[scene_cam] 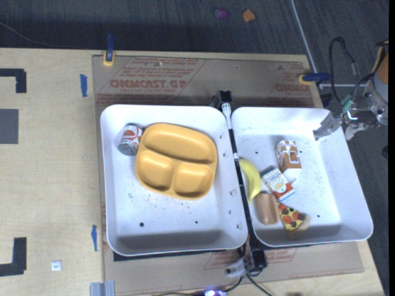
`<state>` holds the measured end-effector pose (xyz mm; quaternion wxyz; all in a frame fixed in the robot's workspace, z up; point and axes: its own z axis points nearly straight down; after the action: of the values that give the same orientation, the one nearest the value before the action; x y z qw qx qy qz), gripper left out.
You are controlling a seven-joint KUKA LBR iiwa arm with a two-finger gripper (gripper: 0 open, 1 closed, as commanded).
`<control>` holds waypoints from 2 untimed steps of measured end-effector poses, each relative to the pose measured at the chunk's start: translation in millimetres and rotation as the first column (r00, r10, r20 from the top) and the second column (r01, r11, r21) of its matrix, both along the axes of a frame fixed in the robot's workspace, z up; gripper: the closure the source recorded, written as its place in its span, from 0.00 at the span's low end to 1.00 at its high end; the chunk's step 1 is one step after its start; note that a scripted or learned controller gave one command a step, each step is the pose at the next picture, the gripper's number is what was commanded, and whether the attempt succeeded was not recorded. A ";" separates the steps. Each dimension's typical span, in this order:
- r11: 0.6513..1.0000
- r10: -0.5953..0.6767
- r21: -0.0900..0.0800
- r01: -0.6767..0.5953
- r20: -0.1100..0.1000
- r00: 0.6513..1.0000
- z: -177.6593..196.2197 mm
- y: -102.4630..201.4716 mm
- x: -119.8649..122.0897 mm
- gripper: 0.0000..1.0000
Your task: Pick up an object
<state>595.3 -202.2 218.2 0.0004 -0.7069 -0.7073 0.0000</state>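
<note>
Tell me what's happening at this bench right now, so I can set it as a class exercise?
A robot arm reaches in from the right, its gripper hanging over the upper right rim of the right bin, with nothing seen in it. That bin holds a banana, a small carton, a snack packet, a sausage-like piece and a toy pizza slice. The left bin holds a yellow divided tray and a can. Nothing has been picked up yet.

The robot's arm reaches in from the right edge, high in the scene, an orange band just visible at the frame's border. Its gripper (330,126) hangs low and leftward from the wrist, a pale fingertip (323,131) angled down-left, nothing between the fingers.
</note>
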 end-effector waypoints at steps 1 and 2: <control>1.000 0.000 -0.002 0.000 0.003 1.000 -116.7 -1.3 -8.3 0.00; 1.000 -0.001 -0.006 0.001 0.012 1.000 -129.4 21.9 -69.6 0.00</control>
<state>525.7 -180.3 88.8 -0.0061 -0.7071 -0.7070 -0.0023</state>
